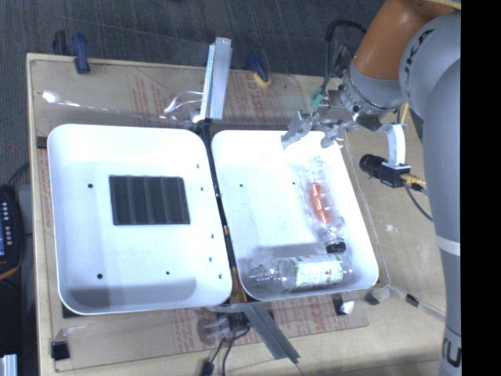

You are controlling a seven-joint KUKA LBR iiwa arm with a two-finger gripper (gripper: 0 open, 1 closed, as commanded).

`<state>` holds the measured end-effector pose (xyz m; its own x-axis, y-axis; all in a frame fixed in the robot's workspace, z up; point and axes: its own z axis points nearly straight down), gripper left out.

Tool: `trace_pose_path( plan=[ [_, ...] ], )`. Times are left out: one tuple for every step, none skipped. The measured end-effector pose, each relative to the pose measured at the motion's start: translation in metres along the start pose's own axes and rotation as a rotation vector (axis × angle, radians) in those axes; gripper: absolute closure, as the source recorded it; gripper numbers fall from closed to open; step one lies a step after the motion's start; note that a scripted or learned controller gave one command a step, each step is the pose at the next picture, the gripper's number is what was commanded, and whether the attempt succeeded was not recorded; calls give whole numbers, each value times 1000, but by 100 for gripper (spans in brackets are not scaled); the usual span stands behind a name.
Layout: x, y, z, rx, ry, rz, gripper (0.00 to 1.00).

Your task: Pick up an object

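The grey two-finger gripper [313,131] hangs over the 12 o'clock rim of the right shallow white bin [258,210], fingers spread apart and holding nothing. In that bin, a clear plastic bottle with orange contents [321,202] runs 12 to 6, black cap toward 6. A clear white-labelled bottle [301,273] lies 3 to 9.

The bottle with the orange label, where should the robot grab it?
Probably across the middle of the bottle with the orange label, coming straight down. It lies flat, running up and down the right bin, so the fingers should close on its long sides. The gripper hovers above.
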<state>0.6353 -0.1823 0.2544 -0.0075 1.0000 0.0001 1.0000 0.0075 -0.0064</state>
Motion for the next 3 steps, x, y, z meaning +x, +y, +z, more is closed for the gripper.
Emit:
trace_pose_path(
  plan=[
    [-25, -27, 69, 0, 0, -2, 0],
    [-26, -60, 93, -2, 1, -60, 0],
    [-26, -63, 78, -5, -1, -101, 0]
  ],
)
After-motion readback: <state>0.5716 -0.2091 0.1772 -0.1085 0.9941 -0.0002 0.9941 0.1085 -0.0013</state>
